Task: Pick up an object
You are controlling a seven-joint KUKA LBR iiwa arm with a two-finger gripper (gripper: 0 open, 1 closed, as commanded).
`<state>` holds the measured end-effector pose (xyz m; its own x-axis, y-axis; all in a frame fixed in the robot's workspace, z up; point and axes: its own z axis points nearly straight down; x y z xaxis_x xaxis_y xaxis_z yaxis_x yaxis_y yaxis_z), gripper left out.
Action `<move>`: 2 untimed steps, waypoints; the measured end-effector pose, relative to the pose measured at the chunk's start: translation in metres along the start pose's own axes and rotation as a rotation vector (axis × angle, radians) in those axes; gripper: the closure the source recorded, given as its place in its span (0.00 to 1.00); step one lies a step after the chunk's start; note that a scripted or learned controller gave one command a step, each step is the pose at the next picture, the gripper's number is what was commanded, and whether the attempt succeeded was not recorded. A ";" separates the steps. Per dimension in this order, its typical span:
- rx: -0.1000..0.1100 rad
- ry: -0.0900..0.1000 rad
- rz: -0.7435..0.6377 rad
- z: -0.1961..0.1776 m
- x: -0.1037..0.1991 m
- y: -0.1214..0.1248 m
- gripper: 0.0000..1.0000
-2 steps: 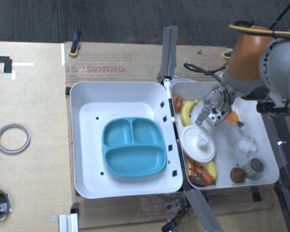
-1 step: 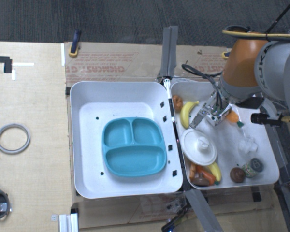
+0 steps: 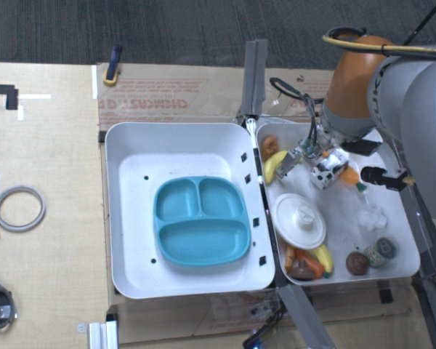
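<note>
- My tool (image 3: pixel 310 153) hangs low over the far end of the right bin (image 3: pixel 400 264), because the loose things lie there.
- I cannot tell its state.
- A yellow banana (image 3: pixel 275 165) lies just beside it, likeliest to be picked.
- The blue divided plate (image 3: pixel 201 220) sits alone in the left bin (image 3: pixel 131 267), well apart.

Two white bins (image 3: pixel 123 217), one blue plate (image 3: pixel 201 220), two bananas (image 3: pixel 274 166).

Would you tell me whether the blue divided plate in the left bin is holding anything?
Empty: all three compartments of the blue divided plate show bare blue.
</note>
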<state>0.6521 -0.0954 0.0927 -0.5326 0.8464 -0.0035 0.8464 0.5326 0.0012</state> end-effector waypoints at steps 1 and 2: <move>-0.001 -0.001 0.080 -0.056 -0.077 -0.040 0.00; 0.001 0.001 0.046 0.000 -0.074 -0.059 0.00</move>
<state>0.6418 -0.1897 0.0926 -0.4929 0.8701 -0.0026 0.8701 0.4929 0.0003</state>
